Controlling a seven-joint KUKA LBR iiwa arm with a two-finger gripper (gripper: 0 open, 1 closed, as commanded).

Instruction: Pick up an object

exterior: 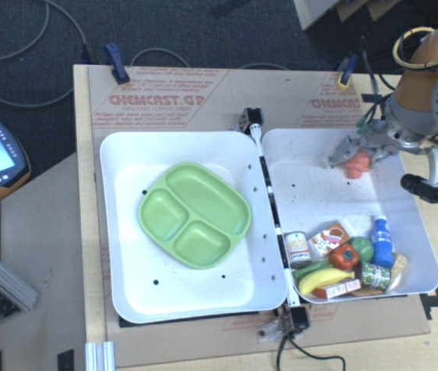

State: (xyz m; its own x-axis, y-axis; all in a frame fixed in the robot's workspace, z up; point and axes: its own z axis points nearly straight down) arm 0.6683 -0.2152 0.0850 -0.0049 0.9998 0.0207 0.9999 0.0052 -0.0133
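Observation:
My gripper point(357, 154) hangs over the back part of the right bin point(311, 176), at the end of the grey arm with the orange band point(427, 52). A small salmon-red object point(358, 164) sits between its two grey fingers point(341, 152), and the gripper is shut on it. A pile of objects lies in the right bin's front corner: a banana point(319, 278), a tomato point(344, 256), a blue bottle point(381, 242), a green pepper point(362, 247), a small can point(298, 246) and a green can point(375, 275).
A green divided plate point(195, 215) lies in the middle of the left bin point(126, 168). The ridge between the bins point(269, 199) runs front to back. A black cable part point(423, 185) sticks out over the right bin's right rim.

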